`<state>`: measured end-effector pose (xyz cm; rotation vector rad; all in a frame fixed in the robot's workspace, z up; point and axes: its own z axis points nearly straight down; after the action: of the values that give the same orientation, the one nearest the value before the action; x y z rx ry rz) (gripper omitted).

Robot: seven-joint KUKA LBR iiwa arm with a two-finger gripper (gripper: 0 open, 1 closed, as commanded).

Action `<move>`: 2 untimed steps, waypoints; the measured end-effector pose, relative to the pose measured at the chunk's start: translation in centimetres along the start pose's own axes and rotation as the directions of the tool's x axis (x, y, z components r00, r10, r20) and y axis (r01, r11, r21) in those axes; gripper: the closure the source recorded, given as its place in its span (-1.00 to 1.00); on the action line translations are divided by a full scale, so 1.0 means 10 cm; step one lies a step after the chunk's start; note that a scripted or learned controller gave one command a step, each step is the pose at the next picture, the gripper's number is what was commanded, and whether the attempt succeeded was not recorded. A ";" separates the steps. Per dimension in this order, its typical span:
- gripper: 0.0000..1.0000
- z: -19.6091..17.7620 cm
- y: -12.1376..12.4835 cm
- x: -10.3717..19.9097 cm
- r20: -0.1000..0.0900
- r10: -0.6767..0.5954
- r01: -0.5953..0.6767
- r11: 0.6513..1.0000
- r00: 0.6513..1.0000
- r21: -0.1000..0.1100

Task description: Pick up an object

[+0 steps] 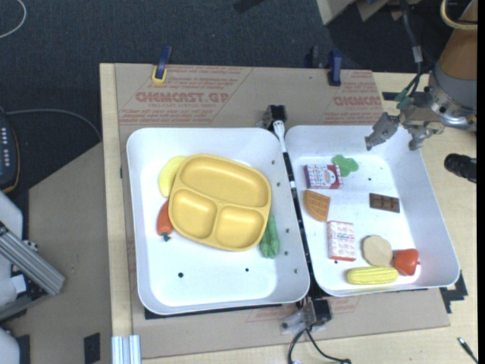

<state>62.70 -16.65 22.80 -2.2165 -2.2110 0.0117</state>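
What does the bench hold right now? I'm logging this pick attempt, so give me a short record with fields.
left bin: yellow divided tray, with yellow, red and green items partly under its edges
right bin: green piece, two red-and-white packets, brown wedge, chocolate bar, tan round, red piece, corn cob
gripper: open, above right bin's far edge, holding nothing

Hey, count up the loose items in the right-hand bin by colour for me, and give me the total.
Right bin:
Red and white: 2, packet, carton
Green: 1, broccoli
Brown: 1, chocolate bar
Orange-tan: 1, wedge
Beige: 1, cookie
Red: 1, tomato
Yellow: 1, corn
Total: 8
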 end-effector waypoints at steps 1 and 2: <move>-1.00 -0.08 0.03 0.00 0.003 -0.003 0.003 1.000 1.000 -0.014; -1.00 0.37 0.05 0.07 0.001 -0.003 0.003 1.000 1.000 -0.007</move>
<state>63.13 -15.95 19.09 -2.2171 -2.2189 0.0046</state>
